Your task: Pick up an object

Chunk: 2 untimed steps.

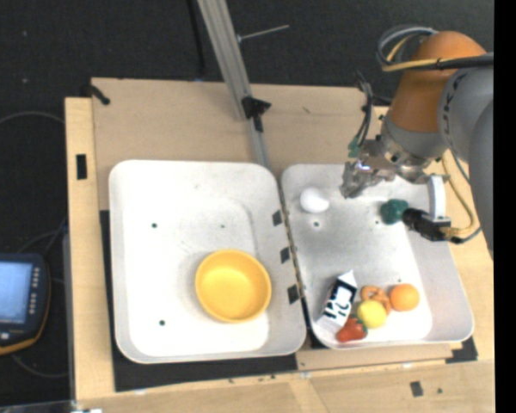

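At the near edge of the right bin point(430, 312), some things huddle close: a red pepper point(352, 332), a yellow fruit point(372, 314), a round orange point(404, 298) and a black and white carton point(338, 299). In the left bin point(146, 196) sits a smooth yellow bowl point(233, 286) with lots of bare white room around it. Farther back in the right bin lie a white egg shape point(314, 201) and a small green thing point(392, 211), well apart. The claw point(356, 181) hangs between them, near the far edge. I cannot tell if it is open or closed. The tan counter point(189, 119) lies beyond.
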{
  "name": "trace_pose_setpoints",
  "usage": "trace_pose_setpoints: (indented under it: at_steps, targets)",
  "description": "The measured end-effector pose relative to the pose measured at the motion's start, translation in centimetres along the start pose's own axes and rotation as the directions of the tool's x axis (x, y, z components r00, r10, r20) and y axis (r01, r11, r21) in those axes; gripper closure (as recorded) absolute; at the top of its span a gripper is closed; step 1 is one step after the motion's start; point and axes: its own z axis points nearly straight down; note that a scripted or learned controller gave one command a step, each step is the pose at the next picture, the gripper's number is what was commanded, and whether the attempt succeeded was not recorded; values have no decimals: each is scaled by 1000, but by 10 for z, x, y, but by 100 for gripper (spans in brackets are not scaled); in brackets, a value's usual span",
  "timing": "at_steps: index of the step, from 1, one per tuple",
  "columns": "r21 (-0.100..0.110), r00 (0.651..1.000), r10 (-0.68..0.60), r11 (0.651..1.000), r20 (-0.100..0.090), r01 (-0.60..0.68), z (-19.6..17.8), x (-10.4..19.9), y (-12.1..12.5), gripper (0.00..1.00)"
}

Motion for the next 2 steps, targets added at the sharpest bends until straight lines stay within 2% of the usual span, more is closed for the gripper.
trace_pose_setpoints:
  at_steps: [1, 2]
  targets:
    - [2, 1000, -7, 1000, -1, 7, -46, 4, -1, 100]
    - [3, 1000, -7, 1000, -1, 7, -75, 2, 0, 100]
